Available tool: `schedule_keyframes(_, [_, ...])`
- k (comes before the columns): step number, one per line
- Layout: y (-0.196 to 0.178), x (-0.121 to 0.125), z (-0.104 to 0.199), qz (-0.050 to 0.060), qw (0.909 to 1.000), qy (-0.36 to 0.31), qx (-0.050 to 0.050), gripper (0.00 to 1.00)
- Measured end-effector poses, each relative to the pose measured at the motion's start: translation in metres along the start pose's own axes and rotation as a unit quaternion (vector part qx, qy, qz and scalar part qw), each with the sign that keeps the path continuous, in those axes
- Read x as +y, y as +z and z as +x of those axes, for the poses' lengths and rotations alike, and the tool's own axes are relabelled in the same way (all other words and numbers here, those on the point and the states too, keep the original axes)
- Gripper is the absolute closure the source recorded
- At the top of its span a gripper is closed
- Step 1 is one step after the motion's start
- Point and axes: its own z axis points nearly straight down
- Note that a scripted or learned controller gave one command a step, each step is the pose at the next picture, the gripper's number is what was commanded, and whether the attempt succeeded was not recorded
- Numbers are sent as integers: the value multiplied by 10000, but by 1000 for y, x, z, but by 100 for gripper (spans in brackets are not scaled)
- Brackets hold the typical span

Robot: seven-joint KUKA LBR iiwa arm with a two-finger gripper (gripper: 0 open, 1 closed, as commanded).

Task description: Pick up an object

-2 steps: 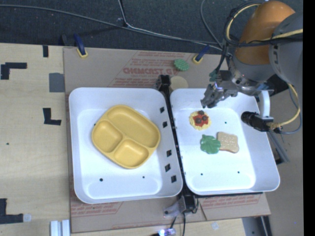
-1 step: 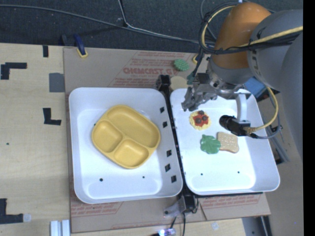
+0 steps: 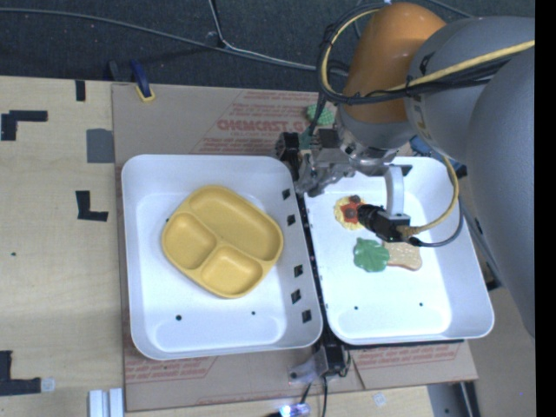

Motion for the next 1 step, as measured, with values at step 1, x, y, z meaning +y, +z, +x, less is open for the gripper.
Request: schedule_keyframes(1, [-6, -9, 52, -1, 10000, -3, 1, 100])
